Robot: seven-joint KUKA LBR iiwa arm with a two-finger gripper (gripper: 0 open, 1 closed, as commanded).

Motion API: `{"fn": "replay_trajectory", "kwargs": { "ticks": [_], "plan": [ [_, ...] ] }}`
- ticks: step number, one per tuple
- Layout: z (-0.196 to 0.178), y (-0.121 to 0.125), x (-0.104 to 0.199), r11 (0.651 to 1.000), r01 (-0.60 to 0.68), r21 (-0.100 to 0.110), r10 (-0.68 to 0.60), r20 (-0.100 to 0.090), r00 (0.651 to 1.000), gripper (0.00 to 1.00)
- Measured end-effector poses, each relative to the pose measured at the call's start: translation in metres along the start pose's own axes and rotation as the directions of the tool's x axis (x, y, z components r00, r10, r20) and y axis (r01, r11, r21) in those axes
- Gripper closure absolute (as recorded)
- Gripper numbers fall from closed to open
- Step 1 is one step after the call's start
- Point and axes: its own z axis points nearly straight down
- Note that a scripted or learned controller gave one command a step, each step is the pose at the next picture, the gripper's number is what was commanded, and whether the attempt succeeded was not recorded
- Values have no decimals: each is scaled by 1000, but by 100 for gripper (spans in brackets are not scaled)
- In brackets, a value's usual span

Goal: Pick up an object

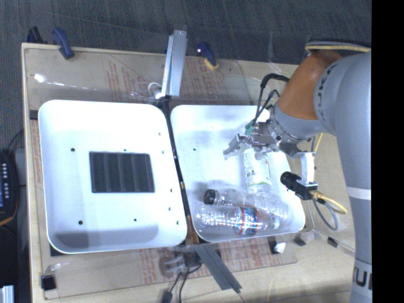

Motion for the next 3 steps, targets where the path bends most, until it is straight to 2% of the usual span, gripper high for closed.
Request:
{"fn": "replay_trajectory", "kwargs": {
  "ticks": [1, 2, 3],
  "plan": [
    [-1, 0, 0, 1000, 0, -1, 0, 0, 1000, 0],
    [48, -62, 49, 999, 54, 2, -54, -1, 999, 0],
    [63, -87, 81, 996, 95, -1, -95, 0, 996, 0]
  ]
}}
